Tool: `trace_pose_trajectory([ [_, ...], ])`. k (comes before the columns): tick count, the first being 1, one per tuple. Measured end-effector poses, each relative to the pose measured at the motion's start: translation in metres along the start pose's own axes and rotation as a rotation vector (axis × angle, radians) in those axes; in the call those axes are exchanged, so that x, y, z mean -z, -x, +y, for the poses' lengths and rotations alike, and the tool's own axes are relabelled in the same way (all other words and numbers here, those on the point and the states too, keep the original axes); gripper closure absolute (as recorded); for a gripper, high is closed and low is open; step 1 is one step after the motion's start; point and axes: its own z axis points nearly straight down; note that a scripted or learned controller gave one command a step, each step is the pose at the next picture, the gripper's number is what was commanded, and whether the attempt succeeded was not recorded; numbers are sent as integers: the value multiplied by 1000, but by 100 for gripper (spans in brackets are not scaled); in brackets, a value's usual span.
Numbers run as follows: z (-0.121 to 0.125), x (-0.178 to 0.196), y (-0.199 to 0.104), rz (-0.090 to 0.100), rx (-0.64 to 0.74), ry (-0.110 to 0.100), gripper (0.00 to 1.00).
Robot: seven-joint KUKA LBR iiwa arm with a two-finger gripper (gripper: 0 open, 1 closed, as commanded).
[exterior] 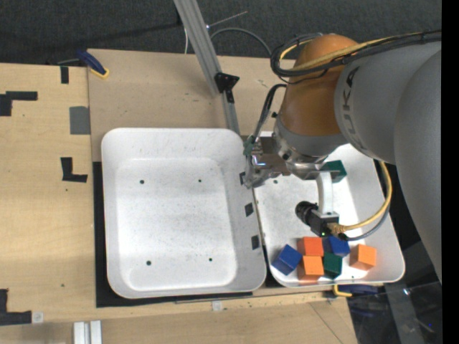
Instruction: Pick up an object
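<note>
Blocks (313, 248) in orange, blue and green lie clustered at the near end of the right bin (283, 210), with one lone green block (334, 168) further up that bin, partly under the wrist. Gripper (257, 167) hangs at the right bin's inner wall, well apart from the cluster; whether it is open or closed cannot be told, and nothing shows held. Judged step: approach, no pick made yet; next move calls for travel toward the bin's near end, then a descent squarely over one block at the cluster's edge.
</note>
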Motion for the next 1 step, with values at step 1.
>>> trace_pose_trajectory([
  [1, 0, -13, -52, -1, -1, -1, 100],
])
